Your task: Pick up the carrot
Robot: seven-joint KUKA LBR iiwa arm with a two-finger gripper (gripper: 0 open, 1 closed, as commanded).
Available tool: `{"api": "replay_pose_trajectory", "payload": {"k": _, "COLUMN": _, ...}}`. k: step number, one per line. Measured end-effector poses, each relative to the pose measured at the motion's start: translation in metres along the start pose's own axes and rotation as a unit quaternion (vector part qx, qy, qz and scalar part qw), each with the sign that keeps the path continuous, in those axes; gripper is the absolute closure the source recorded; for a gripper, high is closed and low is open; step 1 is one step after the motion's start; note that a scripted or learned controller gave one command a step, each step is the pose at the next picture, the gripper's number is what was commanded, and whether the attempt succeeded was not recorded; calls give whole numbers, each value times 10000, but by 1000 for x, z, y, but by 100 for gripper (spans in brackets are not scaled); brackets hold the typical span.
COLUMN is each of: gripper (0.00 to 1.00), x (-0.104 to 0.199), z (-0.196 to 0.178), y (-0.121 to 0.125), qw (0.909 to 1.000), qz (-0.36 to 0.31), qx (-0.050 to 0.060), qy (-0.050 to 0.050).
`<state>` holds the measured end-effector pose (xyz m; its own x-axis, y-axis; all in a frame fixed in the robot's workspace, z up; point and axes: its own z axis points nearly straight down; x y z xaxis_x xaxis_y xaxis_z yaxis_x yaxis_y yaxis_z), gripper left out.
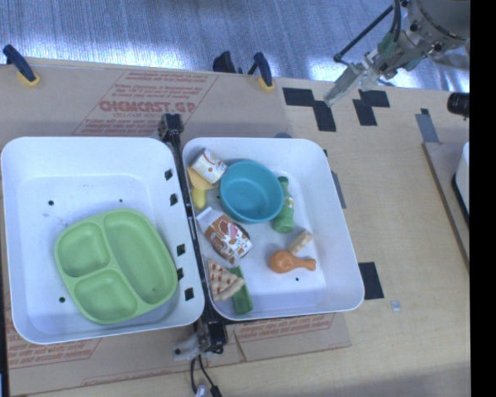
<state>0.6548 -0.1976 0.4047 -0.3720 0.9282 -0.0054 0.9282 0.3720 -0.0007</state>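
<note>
gripper (341, 89) upper right of frame, above bench, finger state unclear | carrot (291, 262) lay lower in right bin (335, 222)

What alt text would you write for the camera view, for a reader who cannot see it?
The grey arm's end effector hovers beyond the right white bin, which holds a small orange toy carrot, a blue plastic bowl and other toy foods. The left white bin holds a green divided plastic plate.

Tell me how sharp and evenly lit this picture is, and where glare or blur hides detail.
Camera view: lighting is soft and even, with faint shadows inside the right bin; the carrot and blue bowl read fairly sharp; the hand at the top right is smeared and pale, so its fingers are unclear; the left bin looks slightly washed out.
</note>
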Motion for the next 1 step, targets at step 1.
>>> {"api": "replay_pose_trajectory", "payload": {"k": 1, "gripper": 0, "x": -9, "z": 113, "y": -3, "qw": 9992, "qz": 380, "qx": 75, "qy": 52}}
